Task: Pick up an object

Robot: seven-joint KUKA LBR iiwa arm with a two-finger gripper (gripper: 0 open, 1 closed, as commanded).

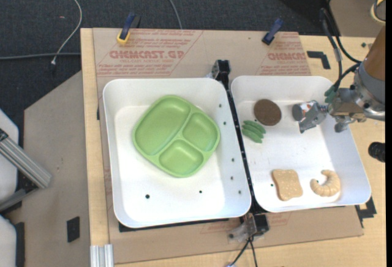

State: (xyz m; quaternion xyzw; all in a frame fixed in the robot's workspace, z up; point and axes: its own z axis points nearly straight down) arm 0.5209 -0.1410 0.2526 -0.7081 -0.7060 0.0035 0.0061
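Left bin point(116, 137): well to the left of the pincer, across the central divider, it holds one green compartment plate point(176, 135) lying flat and turned at an angle. It is broad and low, so in my judgement a poor candidate for a two-finger grasp.

Right bin point(352, 161): the loose, graspable items lie here, which accounts for the arm working over this side. A green leafy piece point(253, 131) sits by the divider, left of the pincer and slightly below it. A round brown cookie point(267, 111) lies near the pincer, to its left. A tan toast slice point(286, 184) and a pale croissant point(326, 184) lie below the pincer, toward the front wall, apart from each other.

Pincer point(308, 115): reaching in from the right over the upper part of the right bin. Whether it is apart or together cannot be told, and nothing is visibly held. Task object: none yet lifted; the cookie is judged the likeliest target
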